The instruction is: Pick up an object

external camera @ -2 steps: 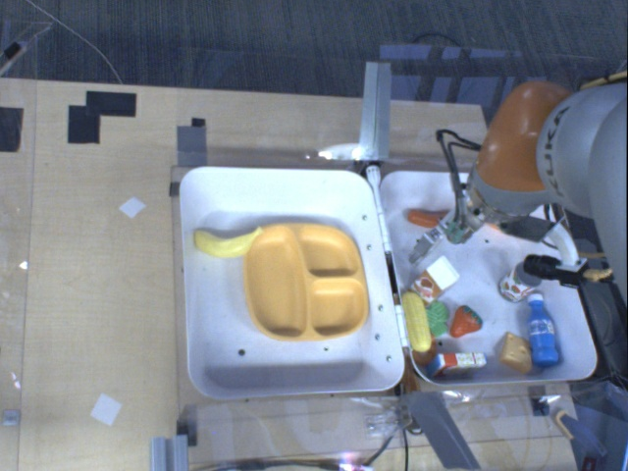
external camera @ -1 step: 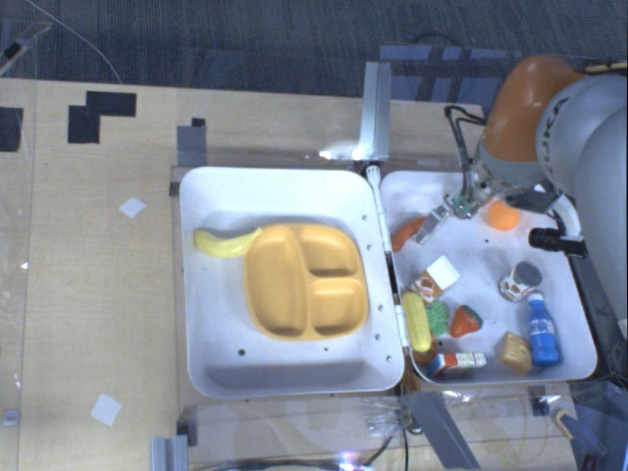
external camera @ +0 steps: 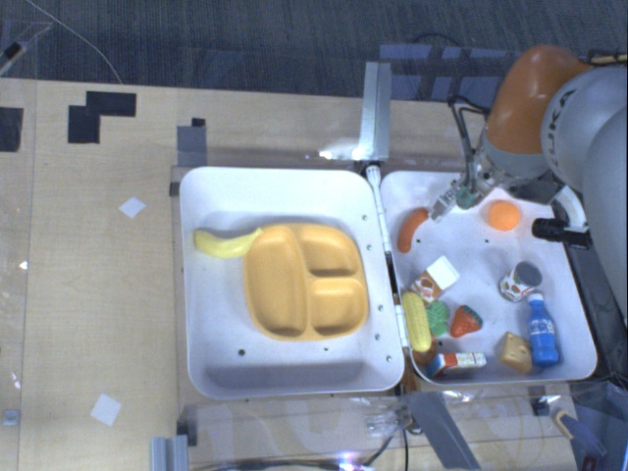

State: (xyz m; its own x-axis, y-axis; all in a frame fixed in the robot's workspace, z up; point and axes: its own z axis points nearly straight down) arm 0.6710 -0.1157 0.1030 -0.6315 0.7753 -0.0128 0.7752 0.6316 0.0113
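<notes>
The tool (external camera: 453, 202) hangs low over the back of the right bin (external camera: 585, 361), near its far wall, with the grey arm (external camera: 589, 116) reaching in from the right. Its tip sits just beside an orange-red sausage-like piece (external camera: 411, 227) and a little apart from the orange ball (external camera: 504, 215). Whether the tool is open or closed I cannot tell at this size, and nothing is visibly held.

The sausage-like piece looks the likeliest pick. To do it well, the tool should centre over the piece's middle, line up across its narrow width and come straight down — it lies close to the divider between the bins, so an offset approach could strike the bin wall or nudge the piece away.

Nearer the front lie a white block (external camera: 443, 272), a corn cob (external camera: 416, 320), a strawberry (external camera: 466, 321), a small patterned cup (external camera: 512, 287), a grey disc (external camera: 528, 274), a blue bottle (external camera: 541, 330), a tan wedge (external camera: 513, 351) and a small red-and-white bottle (external camera: 459, 362) — crowded, but away from the tool. The left bin (external camera: 211, 361) holds a yellow divided tray (external camera: 304, 279) and a banana (external camera: 226, 243).
</notes>
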